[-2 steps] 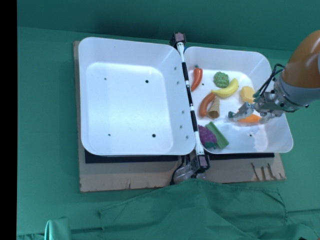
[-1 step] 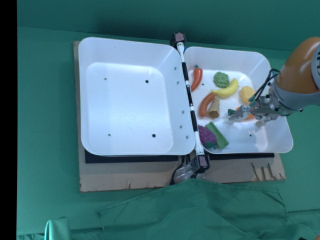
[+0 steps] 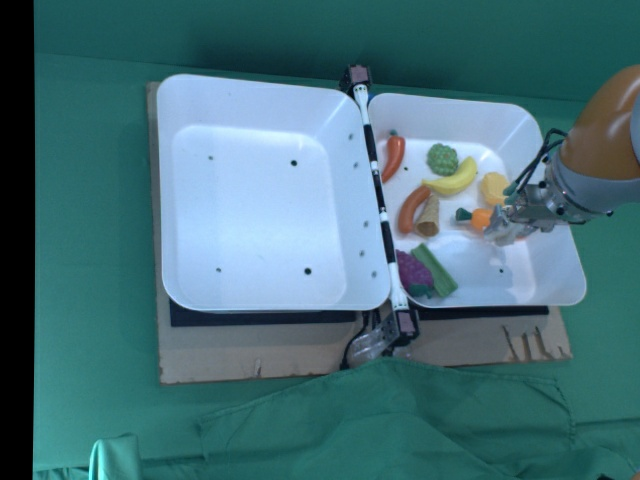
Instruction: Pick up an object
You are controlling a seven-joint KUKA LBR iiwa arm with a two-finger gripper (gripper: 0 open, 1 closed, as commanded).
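The right bin [image 3: 560, 278] holds several toy foods. A red chili [image 3: 395, 155] lies by the divider, with a green broccoli [image 3: 442, 158] and a yellow banana [image 3: 452, 180] beside it. A yellow lemon-like piece [image 3: 494, 186] sits further right. An orange-red sausage [image 3: 411, 209] and a tan cone [image 3: 428, 216] lie mid-bin. Purple grapes [image 3: 411, 271] and a green stick [image 3: 436, 270] rest at the front. My gripper [image 3: 506, 231] hangs low at the bin's right side, right against a small orange carrot [image 3: 480, 218] with a green top.
The left bin [image 3: 190, 108] stands beside the right one, separated by a black-and-white bar [image 3: 377, 188]. Both rest on a cardboard sheet [image 3: 250, 363]. Green cloth folds [image 3: 400, 418] lie in front. My arm's orange band [image 3: 605, 128] overhangs the right rim.
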